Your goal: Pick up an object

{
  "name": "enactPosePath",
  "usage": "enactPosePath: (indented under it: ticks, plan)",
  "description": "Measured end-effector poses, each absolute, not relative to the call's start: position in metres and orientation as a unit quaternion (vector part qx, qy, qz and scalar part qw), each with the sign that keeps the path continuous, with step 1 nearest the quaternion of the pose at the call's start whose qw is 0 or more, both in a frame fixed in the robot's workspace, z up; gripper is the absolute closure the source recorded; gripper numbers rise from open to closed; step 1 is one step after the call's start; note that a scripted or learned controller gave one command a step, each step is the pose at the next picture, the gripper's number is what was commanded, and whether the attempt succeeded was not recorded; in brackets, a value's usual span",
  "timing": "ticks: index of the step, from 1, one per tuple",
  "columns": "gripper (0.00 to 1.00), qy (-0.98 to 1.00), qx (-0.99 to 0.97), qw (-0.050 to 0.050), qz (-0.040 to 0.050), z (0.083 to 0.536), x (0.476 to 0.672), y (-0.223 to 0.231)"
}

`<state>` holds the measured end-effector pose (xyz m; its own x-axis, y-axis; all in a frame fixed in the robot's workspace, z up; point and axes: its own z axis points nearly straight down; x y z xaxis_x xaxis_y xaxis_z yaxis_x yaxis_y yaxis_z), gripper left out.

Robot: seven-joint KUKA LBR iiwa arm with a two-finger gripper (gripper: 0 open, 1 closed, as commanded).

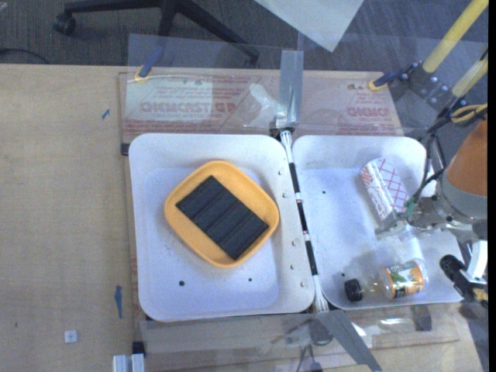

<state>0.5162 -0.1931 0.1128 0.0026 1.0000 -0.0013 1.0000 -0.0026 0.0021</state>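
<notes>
While the gripper [399, 225] is hovering low over the right bin [341, 169], nothing is lifted yet. I cannot tell its state; the bottle [391, 280] and packet [382, 184] are lying untouched.

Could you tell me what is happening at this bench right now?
A grey robot arm with an orange band reaches in from the right, its gripper low over the right bin. That bin holds a red-and-white patterned packet near the gripper and a small bottle with a black cap lying on its side at the front. The left bin holds an orange tray with a dark ridged insert. Nothing can be seen between the gripper's tips, so no object appears picked up yet.
</notes>
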Motion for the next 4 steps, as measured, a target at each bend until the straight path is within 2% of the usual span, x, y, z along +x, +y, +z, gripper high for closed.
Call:
enactPosePath:
  ticks: [1, 2, 3, 4]
  plan:
    - [0.0, 0.805, 0.593, 0.005, 0.0006, 0.095, 0.588, -0.144]
    - [0.0, 0.824, 0.566, 0.003, 0.0012, 0.088, 0.544, -0.162]
    - [0.0, 0.852, 0.523, 0.002, 0.0008, 0.09, 0.597, -0.107]
    - [0.0, 0.823, 0.568, -0.02, -0.0122, 0.086, 0.647, -0.106]
